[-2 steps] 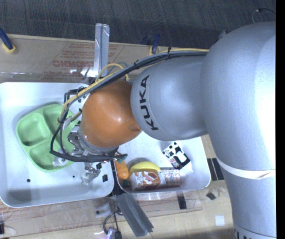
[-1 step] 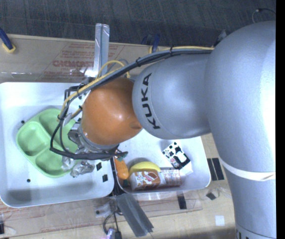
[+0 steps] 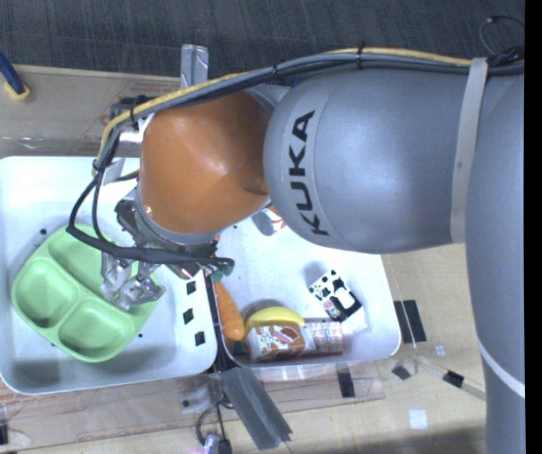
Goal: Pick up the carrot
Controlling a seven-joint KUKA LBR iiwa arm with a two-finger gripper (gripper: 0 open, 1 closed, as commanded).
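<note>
The orange carrot (image 3: 230,316) lies in the right bin (image 3: 285,268), against that bin's left wall near the front corner. It rests on the bin floor and nothing grips it. My gripper (image 3: 131,285) hangs below the orange wrist band over the left bin (image 3: 34,183), at the right edge of a green divided plate (image 3: 67,299). The gripper is about a hand's width left of the carrot, on the other side of the wall between the bins.
Next to the carrot lie a yellow banana (image 3: 276,318) and a brown food packet (image 3: 294,340). A black-and-white object (image 3: 335,294) sits further right. The big grey arm covers the back of the right bin.
</note>
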